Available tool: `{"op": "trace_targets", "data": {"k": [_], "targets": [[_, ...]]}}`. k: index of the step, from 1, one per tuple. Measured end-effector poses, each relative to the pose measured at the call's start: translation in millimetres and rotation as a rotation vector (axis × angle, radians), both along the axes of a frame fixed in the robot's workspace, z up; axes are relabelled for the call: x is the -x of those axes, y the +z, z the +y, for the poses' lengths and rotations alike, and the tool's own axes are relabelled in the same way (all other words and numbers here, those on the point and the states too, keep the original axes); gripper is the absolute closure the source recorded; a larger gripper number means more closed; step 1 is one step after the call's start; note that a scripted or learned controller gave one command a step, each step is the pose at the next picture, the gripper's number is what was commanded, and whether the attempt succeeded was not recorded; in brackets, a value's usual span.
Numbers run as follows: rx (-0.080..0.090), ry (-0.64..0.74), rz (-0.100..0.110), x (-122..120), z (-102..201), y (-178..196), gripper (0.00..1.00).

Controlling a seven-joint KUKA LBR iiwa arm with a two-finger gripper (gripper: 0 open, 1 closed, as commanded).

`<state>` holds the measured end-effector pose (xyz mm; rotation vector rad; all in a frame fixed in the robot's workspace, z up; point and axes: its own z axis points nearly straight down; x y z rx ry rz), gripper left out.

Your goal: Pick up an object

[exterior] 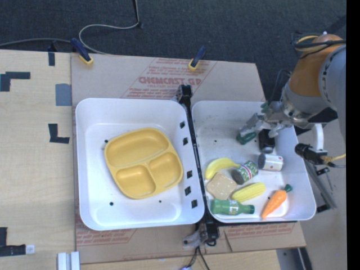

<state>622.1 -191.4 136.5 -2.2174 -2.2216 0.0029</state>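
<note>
The green bottle is lying at the right bin's front edge beside carrot and corn. The hand is hovering behind them, grip unclear; descending squarely over one isolated toy seems wisest.

The grey arm enters from three o'clock, its orange band uppermost, wrist bent down, the tool pointing toward nine o'clock.
</note>
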Motion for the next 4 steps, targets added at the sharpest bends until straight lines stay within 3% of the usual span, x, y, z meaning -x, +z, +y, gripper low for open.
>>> {"op": "trace_targets", "data": {"k": [1, 2, 3, 4], "targets": [[0.002, 0.001, -0.006, -38.4, 64.0, -50.5, 0.00], [0.003, -0.001, -0.007, -7.9, 47.7, -50.0, 0.00], [0.004, 0.000, -0.010, -8.8, 47.8, -39.1, 1.00], [0.000, 0.001, -0.003, 15.4, 122.9, 47.9, 1.00]]}}
